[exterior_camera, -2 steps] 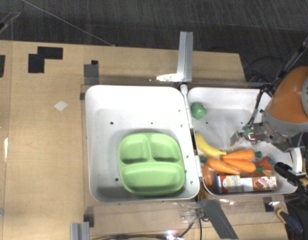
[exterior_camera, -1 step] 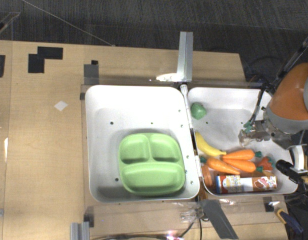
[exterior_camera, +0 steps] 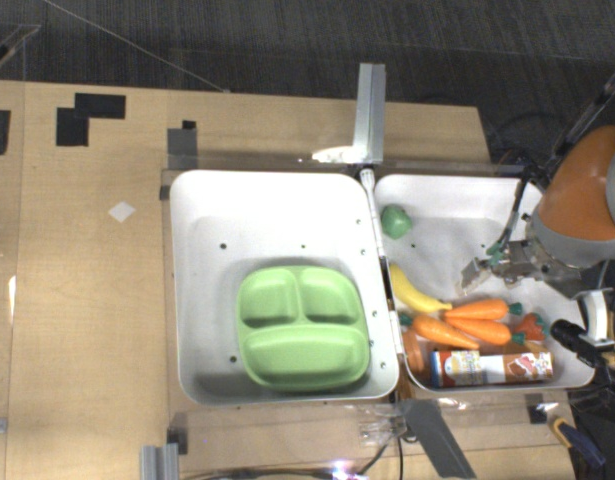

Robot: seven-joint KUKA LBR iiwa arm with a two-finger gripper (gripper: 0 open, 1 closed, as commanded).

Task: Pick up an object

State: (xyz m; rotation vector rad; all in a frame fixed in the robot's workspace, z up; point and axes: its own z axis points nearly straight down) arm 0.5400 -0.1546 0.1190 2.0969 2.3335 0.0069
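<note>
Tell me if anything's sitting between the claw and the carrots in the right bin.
Nothing visible does. The claw hangs over bare bin floor in the right bin, just up and left of the carrots. The banana lies further left, off that path, and the green ball sits away near the divider.

2 shallow white bins sit side by side on the wooden bench (exterior_camera: 87, 318): the left bin (exterior_camera: 202, 268) holds a green 3-compartment tray (exterior_camera: 303, 326) lying towards its front edge, and the right bin (exterior_camera: 457, 203) holds a small green ball (exterior_camera: 395, 221) in its back left corner. Along the right bin's front edge lies a bottle (exterior_camera: 487, 368) on its side, with 2 carrots (exterior_camera: 467, 320) just behind it and a banana (exterior_camera: 415, 294) near the left wall. The gripper (exterior_camera: 484, 268) hangs over the right bin just behind the carrots, with the arm's orange band (exterior_camera: 584, 196) at the bin's right edge.
</note>
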